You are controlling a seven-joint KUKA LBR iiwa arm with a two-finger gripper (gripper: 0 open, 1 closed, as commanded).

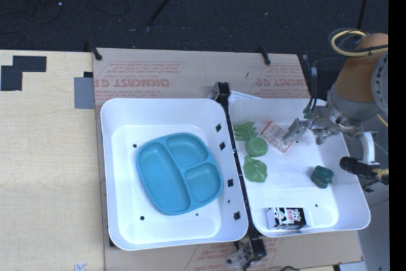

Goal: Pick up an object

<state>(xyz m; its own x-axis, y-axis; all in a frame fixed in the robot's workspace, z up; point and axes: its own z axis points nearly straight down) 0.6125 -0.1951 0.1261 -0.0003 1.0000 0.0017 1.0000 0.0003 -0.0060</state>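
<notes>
Two shallow white bins sit side by side on my counter, and from the overhead camera I can see the left white bin (120,136) carries a light blue plastic tray with three compartments (179,172). The right white bin (342,216) holds the loose pieces: a small round green plastic lump (257,146), a leafy green plastic piece (243,131) just beside it toward the divider, another flat green leaf-shaped piece (255,169) below them, a small dark green block (321,176) well apart toward the arm's side, a black-and-white printed carton (286,218) near the front wall, and a small red-and-white paper packet (276,136).

The metal two-finger jaws (299,130) hang over the back of the right bin, next to the packet; I cannot tell whether they stand open or closed, and I see nothing held in them. The grey arm with its orange band (355,82) reaches in from the right.

My judgement: the pick is not yet made. The packet is nearest but lies flat, a poor target. I would rather go for the round green lump or the dark green block, since both stand proud of the floor. I would centre over the chosen piece, descend straight, and keep clear of its neighbours and the bin wall.
</notes>
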